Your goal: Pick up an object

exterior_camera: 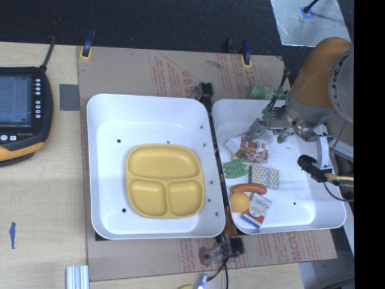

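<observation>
Landmark: the divider between the two bins [215, 161].

Far left of the divider, on the bench: a teach pendant [21, 116], well apart from the work. Just left of the divider, the left bin [108, 116] carries a yellow compartment tray [164, 180] lying flat near its middle.

Just right of the divider, in the right bin [301, 212], the objects crowd along the bin's left side: a brown-and-white snack packet [252, 150] uppermost, a green pea pod [236, 169] touching the divider side, a pale patterned packet [264, 176] beside it, a red sausage [248, 189] with long axis roughly left to right, an orange ball [239, 202] under it, and a small white carton [259, 209] lowest.

Further right, the gripper [264, 127] sits at the upper part of the right bin, the arm's orange band [319, 71] behind it. Finger spacing: cannot tell; metalwork too cluttered to resolve, and nothing visibly held.

Key relation: the snack packet is nearest, lying just below and slightly left of the gripper. Judgement: likeliest target. Obstructions: pea pod and patterned packet close by; the divider limits approach from the left.
</observation>
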`<state>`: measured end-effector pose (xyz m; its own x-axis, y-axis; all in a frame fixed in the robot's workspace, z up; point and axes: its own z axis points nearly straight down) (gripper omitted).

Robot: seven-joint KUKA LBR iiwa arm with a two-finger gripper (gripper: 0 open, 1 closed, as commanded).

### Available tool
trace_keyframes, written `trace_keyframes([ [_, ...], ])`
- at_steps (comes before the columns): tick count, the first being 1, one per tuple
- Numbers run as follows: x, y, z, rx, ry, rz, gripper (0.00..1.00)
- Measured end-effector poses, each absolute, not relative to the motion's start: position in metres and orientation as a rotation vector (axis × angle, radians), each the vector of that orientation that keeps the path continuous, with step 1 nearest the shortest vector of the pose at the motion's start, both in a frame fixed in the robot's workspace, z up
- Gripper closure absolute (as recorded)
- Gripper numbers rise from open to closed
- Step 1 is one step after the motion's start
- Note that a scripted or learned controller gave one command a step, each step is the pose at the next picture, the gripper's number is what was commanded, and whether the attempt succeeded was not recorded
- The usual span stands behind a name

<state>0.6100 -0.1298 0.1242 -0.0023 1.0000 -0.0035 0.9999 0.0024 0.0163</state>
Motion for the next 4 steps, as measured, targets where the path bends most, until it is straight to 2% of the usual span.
trace_keyframes([
  [1,0.613,-0.124,0.122,2.205,2.210,0.018,0.00],
  [2,0.629,-0.116,0.092,2.217,2.226,-0.003,0.00],
  [3,0.579,-0.116,0.092,2.217,2.228,-0.005,0.00],
  [4,0.579,-0.117,0.102,2.216,2.230,-0.007,1.00],
])
